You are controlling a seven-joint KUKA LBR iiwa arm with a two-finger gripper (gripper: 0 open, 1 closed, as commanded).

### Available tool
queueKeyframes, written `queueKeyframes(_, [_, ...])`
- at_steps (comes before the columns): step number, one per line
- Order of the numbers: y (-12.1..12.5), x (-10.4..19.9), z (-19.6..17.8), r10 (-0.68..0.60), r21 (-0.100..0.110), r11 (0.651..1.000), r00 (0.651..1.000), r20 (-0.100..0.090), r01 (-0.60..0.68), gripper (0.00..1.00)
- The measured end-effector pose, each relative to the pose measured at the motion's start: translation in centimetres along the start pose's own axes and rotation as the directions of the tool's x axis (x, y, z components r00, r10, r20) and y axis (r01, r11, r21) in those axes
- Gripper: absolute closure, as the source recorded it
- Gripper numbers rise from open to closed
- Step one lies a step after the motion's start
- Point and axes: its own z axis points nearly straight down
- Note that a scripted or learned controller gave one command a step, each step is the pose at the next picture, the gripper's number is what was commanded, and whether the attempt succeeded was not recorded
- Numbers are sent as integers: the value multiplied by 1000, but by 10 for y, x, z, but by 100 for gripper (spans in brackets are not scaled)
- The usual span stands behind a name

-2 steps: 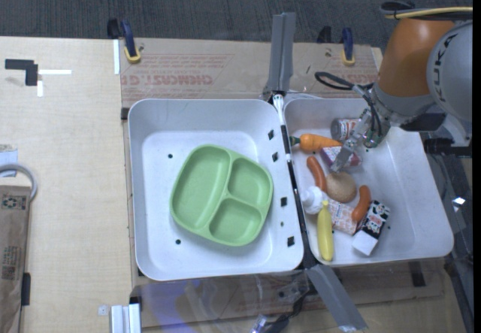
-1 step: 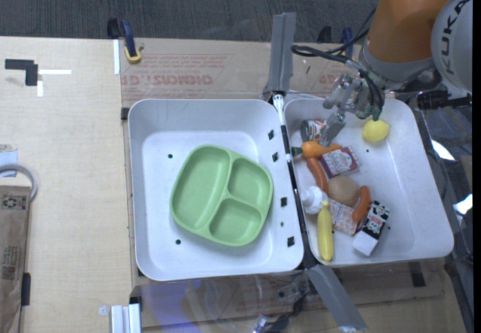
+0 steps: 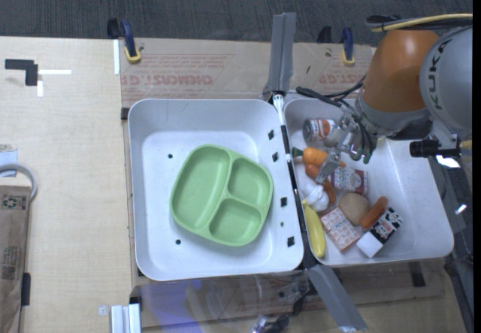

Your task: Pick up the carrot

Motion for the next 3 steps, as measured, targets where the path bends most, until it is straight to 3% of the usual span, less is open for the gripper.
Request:
queueKeyframes(1, [0, -4, -11, 5, -4, 1000, 1000, 14, -5, 100])
queueKeyframes(2, [0, -3, -10, 4, -2, 1000, 1000, 7, -4, 0])
queueKeyframes(3, [0, -4, -18, 7, -4, 1000, 1000, 10, -7, 100])
